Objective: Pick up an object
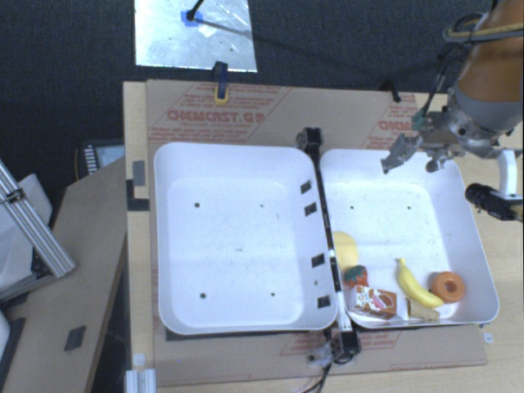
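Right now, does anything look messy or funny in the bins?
Nothing is spilled or broken. The toys, a banana, an orange ring and a small red box, all huddle in the right bin's near corner. The hand hovers above its far edge.

Dark carpet [65,56] — shiny metal sheet [195,23]

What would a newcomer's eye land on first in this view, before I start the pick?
Probably the cluster of bright items in the right bin's near corner: a banana, an orange ring, a yellow lump and a small printed carton. Next, the gripper, open above that bin's far edge.
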`<state>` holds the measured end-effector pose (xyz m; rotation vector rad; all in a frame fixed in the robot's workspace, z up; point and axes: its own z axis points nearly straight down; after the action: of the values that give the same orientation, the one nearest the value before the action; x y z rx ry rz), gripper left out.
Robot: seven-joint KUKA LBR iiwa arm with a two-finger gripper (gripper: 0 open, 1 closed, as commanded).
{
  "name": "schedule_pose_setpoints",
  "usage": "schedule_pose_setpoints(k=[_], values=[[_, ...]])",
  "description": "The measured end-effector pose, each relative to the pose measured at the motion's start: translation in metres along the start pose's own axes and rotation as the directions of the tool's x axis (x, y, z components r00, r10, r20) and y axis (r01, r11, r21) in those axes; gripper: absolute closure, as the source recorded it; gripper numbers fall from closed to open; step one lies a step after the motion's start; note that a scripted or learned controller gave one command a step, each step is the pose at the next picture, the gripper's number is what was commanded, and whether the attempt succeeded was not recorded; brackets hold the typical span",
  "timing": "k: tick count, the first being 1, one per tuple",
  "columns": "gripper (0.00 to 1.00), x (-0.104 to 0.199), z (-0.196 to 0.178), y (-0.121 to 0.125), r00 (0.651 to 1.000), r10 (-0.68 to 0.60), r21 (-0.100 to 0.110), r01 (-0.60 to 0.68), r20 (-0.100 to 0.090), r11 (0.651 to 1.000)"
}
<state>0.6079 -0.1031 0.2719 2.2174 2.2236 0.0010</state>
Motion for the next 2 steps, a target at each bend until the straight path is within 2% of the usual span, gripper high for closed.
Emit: schedule_pose_setpoints(k=[1, 2], values=[[0.0, 0.082, 0.093, 0.014, 1.0, -0.009, 0.007, 0.009, -0.004, 1.0], [0.0, 0.125, 0.087, 0.05, 1.0, -0.007, -0.004, 0.007, -0.002, 1.0]])
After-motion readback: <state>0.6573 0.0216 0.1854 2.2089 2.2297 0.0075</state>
